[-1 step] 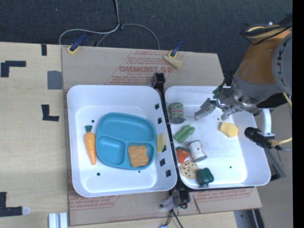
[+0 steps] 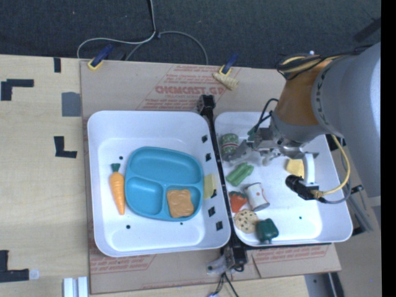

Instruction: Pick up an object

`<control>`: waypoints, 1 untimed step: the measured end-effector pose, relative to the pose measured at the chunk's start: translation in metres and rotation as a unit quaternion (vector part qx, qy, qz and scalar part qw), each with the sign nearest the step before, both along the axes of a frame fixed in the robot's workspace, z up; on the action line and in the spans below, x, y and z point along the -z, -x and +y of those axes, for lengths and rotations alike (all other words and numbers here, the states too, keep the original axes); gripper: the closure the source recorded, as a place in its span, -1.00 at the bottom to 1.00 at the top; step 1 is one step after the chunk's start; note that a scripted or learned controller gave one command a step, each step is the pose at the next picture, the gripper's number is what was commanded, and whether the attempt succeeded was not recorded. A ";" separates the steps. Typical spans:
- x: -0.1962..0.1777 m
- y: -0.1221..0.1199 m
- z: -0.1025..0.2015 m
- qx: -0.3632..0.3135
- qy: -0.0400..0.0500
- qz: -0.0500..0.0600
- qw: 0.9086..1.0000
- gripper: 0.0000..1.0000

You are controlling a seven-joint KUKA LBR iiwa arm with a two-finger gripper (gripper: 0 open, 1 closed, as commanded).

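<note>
The hand (image 2: 265, 148), grip unclear, hovers in the right bin (image 2: 322, 228) just above a smooth green pickle (image 2: 239, 174).

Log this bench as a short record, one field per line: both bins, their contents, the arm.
left bin: blue divided tray, toast slice in the tray's lower right compartment, carrot beside the tray
right bin: small can, green pod, cookie, dark green piece, yellow piece
arm: gripper low over the right bin's upper part
grasp: cannot tell
</note>
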State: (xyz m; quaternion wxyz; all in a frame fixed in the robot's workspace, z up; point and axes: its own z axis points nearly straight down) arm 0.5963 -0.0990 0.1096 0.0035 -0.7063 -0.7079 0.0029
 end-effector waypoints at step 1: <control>0.002 -0.063 0.006 -0.001 0.000 -0.006 1.000 -1.00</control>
